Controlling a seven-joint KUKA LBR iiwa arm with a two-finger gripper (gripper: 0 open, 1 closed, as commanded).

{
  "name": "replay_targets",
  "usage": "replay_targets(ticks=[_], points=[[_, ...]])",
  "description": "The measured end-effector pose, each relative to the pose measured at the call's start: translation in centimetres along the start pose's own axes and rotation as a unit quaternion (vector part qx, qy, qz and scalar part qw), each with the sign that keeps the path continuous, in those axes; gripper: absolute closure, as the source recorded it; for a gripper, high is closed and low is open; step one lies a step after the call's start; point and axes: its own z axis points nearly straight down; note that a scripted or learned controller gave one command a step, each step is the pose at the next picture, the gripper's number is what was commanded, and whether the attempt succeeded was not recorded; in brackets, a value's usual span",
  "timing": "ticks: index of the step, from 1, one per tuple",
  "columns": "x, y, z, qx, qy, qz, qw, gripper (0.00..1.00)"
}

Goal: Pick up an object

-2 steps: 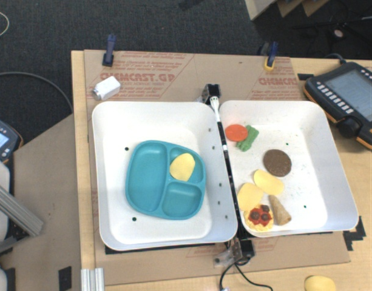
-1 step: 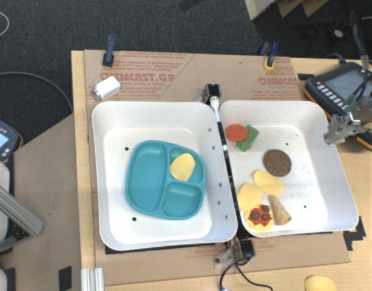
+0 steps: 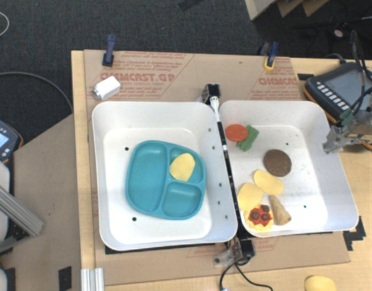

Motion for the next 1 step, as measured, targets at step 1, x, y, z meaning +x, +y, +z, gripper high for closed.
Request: replay_targets(ticks=[1], points=[[4.84, -4.2, -11.07, -0.009, -0.001, -0.004, 1.0, 1.0]])
